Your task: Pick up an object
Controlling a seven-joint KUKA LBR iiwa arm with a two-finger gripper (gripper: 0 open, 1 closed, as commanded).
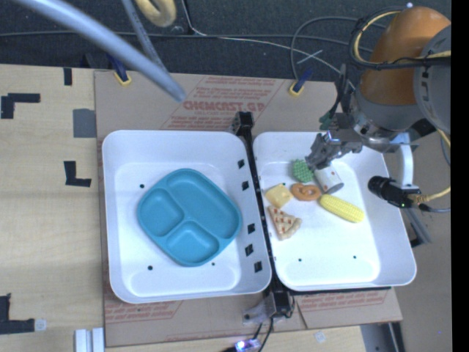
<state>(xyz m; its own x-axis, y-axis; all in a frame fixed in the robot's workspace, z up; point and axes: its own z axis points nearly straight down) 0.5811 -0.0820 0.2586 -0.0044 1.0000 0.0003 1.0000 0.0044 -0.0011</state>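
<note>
The right bin [381, 266] holds a cluster of small toy foods near its upper middle: a green piece [301, 170], a yellow cheese wedge [277, 195], a pretzel-like brown ring [305, 192], a pizza slice [284, 223] and a corn cob [342, 208]. All look like light, stiff, smooth plastic, likely slippery. The corn lies a little apart at the cluster's right, so across its narrow middle seems the easiest hold. The gripper [327, 169] hovers just right of the green piece; whether the jaws are wide or narrow I cannot tell. The pieces crowd one another. The left bin [117, 218] holds a blue divided plate [189, 215].
</note>
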